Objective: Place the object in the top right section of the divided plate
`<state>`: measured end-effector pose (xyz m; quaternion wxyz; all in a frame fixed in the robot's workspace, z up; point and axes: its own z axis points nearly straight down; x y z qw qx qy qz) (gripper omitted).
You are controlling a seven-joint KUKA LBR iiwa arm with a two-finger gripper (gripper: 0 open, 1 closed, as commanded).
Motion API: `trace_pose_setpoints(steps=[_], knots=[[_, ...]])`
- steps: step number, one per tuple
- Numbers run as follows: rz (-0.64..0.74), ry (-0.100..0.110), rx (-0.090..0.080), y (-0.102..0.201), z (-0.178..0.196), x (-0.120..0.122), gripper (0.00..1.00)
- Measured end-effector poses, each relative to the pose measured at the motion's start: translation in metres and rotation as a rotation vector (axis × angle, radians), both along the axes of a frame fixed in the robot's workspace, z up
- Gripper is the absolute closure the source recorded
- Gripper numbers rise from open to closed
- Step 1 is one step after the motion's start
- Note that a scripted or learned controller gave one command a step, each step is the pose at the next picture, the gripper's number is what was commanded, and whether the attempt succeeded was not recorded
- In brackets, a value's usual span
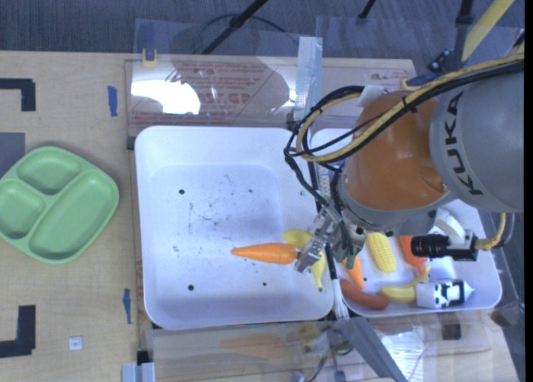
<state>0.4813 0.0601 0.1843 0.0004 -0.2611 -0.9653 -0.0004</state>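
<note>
Down at the lower middle, the end effector (315, 249) sits at the carrot's (265, 252) thick end in the left bin (158, 172), grip hard to judge. Green divided plate (55, 203) waits far left on the wooden bench (67, 97); dark carpet up top.

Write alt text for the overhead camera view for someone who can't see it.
A grey and orange robot arm lowers its gripper beside an orange toy carrot in the left white bin. A green divided plate sits on the bench at far left.
</note>
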Motion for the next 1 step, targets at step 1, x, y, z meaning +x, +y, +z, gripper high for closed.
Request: trace_pose_setpoints(steps=[1], knots=[[-0.001, -0.001, 0.0, -0.0004, 0.0002, 0.0002, 0.0]])
